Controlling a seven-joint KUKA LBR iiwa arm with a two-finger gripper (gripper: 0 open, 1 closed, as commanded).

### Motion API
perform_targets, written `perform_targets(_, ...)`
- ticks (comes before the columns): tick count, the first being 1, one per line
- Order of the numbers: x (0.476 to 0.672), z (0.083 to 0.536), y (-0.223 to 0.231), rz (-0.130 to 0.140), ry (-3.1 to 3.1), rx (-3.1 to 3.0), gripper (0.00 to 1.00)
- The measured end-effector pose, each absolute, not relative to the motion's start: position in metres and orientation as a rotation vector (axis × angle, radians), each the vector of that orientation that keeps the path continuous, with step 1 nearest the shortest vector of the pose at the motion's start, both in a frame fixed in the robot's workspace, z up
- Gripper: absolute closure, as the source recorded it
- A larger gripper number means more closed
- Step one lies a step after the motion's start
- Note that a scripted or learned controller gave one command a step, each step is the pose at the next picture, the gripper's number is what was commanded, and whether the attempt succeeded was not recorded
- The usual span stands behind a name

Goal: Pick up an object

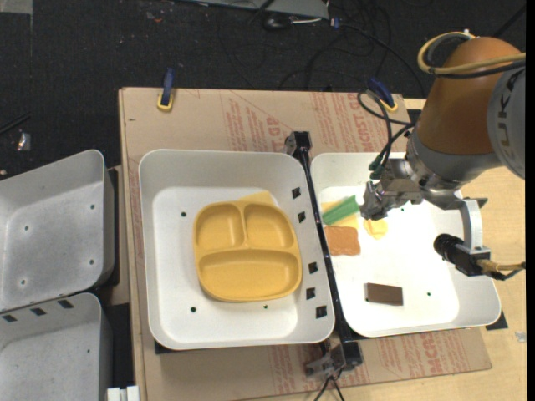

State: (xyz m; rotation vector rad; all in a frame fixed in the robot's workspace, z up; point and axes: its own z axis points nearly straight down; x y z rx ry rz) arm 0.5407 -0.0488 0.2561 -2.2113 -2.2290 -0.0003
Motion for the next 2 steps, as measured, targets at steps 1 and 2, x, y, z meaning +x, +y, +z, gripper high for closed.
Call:
perform_targets(1,0.532,0.254,-0.005,0.001,-2.228,-2.212,1.0)
perform_targets(2,0.528,0.237,0.049,0.001,-2.228,-2.21,1.0)
